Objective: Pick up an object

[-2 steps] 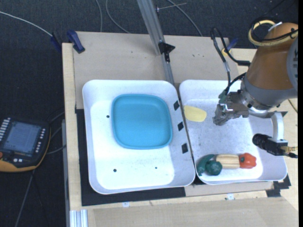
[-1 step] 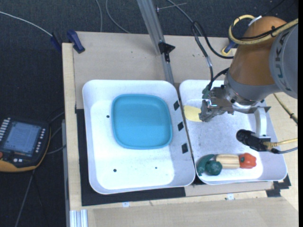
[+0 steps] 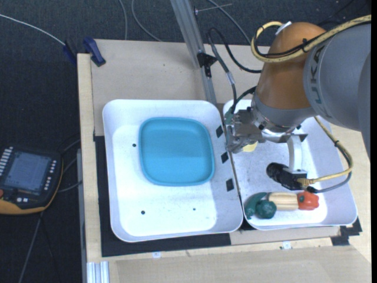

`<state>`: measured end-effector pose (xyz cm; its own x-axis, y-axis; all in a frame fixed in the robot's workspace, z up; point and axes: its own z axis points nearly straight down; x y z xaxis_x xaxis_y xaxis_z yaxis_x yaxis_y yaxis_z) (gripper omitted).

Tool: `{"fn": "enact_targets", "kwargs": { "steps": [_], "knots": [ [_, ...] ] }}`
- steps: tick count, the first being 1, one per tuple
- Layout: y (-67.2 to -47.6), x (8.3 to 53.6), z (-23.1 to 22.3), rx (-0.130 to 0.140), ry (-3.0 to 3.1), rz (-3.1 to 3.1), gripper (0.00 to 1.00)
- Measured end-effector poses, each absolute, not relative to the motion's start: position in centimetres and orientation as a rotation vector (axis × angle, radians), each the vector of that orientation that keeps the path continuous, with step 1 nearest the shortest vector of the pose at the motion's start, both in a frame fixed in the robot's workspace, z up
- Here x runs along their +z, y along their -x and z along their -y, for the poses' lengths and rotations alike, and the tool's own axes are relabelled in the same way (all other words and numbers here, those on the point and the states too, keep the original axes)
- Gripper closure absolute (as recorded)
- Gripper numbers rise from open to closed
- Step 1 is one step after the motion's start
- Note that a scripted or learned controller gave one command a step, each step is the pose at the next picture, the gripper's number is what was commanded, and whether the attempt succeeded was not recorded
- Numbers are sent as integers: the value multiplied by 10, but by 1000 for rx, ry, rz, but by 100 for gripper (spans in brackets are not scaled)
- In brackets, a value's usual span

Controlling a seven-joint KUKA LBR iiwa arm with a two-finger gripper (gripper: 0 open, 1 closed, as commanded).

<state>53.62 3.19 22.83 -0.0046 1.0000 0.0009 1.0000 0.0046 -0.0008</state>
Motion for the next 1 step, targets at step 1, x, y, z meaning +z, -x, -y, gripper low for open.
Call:
{"fn": "enact_targets", "kwargs": {
  "steps": [1],
  "knots": [
    [-543,221,-83,-1,2215,2226,100]
  ]
}}
